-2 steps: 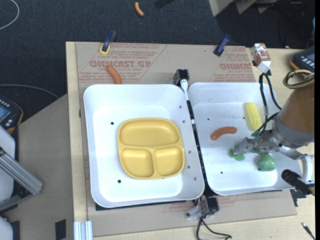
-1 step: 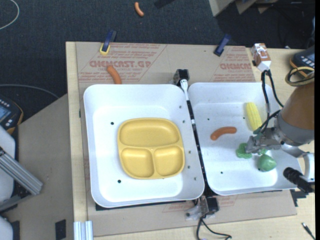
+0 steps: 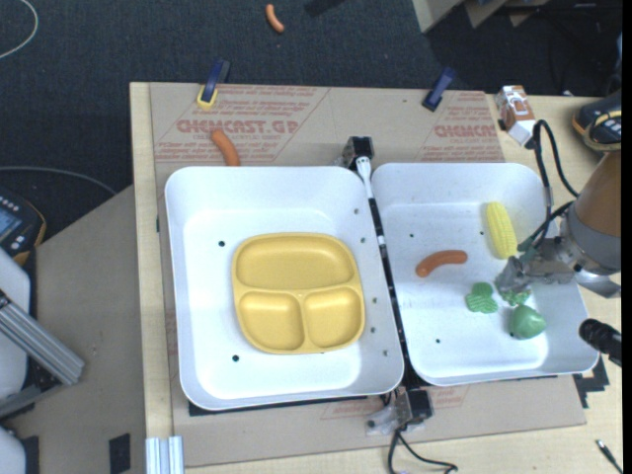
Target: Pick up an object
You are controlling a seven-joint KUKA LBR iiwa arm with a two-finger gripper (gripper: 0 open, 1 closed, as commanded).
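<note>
The right bin [image 3: 434, 358] holds a yellow corn cob [image 3: 501, 228], an orange sausage [image 3: 440, 262], a green leafy piece [image 3: 482, 299] and a green pepper-like piece [image 3: 526, 321]. My gripper [image 3: 515, 286] reaches in from the right and is low in the bin, between the leafy piece and the pepper piece, just below the corn. Nothing shows between its tips.
The left bin [image 3: 197, 205] holds a yellow three-compartment tray [image 3: 296, 291]. An orange sausage [image 3: 226, 147] lies on the cardboard behind the left bin, and another [image 3: 275, 18] lies on the dark floor. Clamps and cables sit at the bench edges.
</note>
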